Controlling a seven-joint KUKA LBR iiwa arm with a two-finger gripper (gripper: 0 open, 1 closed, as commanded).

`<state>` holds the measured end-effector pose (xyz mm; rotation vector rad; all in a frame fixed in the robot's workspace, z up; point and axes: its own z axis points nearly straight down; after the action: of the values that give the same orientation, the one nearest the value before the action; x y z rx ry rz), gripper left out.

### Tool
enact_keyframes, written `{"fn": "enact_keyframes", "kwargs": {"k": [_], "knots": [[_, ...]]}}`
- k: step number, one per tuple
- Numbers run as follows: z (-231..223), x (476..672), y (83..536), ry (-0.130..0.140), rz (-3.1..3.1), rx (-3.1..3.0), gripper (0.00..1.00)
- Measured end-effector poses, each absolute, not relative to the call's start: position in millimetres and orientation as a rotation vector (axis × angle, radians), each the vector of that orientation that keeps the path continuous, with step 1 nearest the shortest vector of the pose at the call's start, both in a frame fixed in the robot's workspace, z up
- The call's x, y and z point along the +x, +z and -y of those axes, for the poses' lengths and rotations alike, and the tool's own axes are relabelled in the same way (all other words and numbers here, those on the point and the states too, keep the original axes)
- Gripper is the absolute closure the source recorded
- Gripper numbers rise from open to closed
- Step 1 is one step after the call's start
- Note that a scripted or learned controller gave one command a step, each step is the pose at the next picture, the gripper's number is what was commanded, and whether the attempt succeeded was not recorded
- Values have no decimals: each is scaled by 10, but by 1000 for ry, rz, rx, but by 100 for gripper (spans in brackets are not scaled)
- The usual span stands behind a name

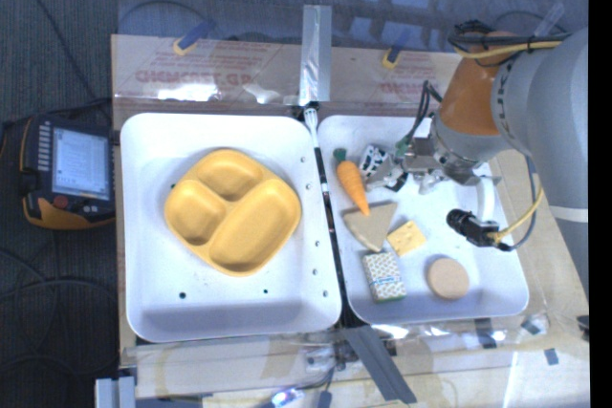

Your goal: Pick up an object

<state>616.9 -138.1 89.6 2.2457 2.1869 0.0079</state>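
Observation:
The right bin holds several small objects: an orange carrot, a tan wedge, a yellow cheese cube, a patterned white block, a round tan cookie and a black-and-white toy. My gripper hangs low at the back of this bin, just right of the black-and-white toy and above the cheese cube. Its tips are hidden among the wrist parts.
The left bin carries a yellow three-part plate. A teach pendant lies on the floor at the left. A black cable loops from the arm over the right bin's right side.

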Motion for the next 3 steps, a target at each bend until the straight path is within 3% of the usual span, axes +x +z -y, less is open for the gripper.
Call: {"fn": "enact_keyframes", "kwargs": {"k": [1, 2, 3], "knots": [[1443, 6274, 894, 6, -2371, 2051, 0], [1265, 6458, 897, -29, -2256, 2198, 0], [1235, 5745, 1569, -4, -2254, 2190, 0]]}}
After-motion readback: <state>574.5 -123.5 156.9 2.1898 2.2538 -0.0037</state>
